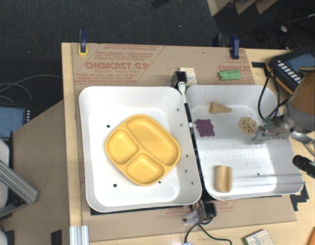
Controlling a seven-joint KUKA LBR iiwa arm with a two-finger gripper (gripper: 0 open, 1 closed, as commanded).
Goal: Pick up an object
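Observation:
The right bin [280, 182] holds several small items. A tan cone [218, 107] lies near its far wall. A purple lump [204, 127] sits by the left wall. A round speckled cookie [246, 125] lies mid-bin. A tan cylinder [223, 178] rests near the front edge. My gripper [260, 135] reaches in from the right and hangs low, just right of the cookie and a little nearer the front. I see nothing held in it.
The left bin [96, 188] holds a yellow divided plate [142, 149]. A green object [230, 75] lies on the cardboard behind the right bin. A black cable [262, 103] loops above the gripper. The arm's body [305, 106] stands over the right rim.

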